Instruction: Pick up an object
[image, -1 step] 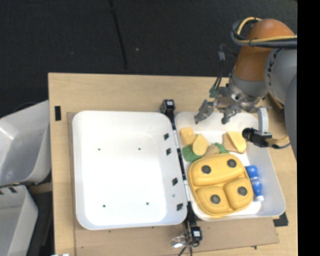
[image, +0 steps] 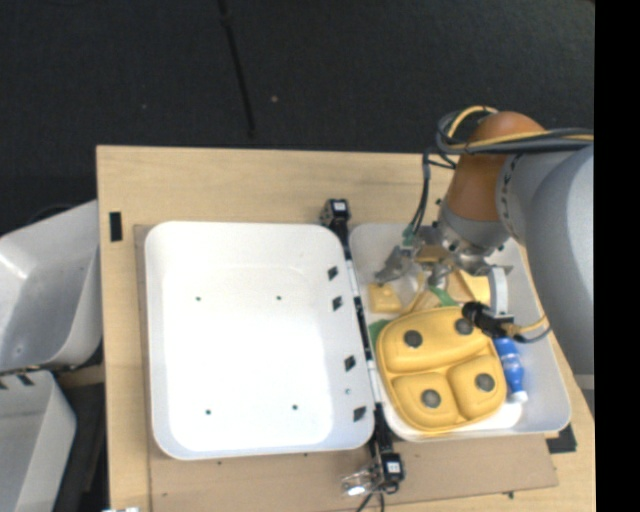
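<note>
The gripper (image: 418, 262) hangs over the far end of the right bin (image: 545, 415), just behind the big yellow toy (image: 440, 368) with a blue thing (image: 511, 366) beside it, and I cannot tell how the gripper is set.

grey arm's gripper (image: 415, 268) low over right white bin (image: 545, 415) | beside yellow lumpy plastic object (image: 440, 368) | left white bin (image: 250, 335) alongside

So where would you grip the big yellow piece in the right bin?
Judging by its pose, take the yellow piece by its near-left edge from above: it lies flat, broad and lobed, too wide to span, with the gripper and clutter crowding its far side.
</note>
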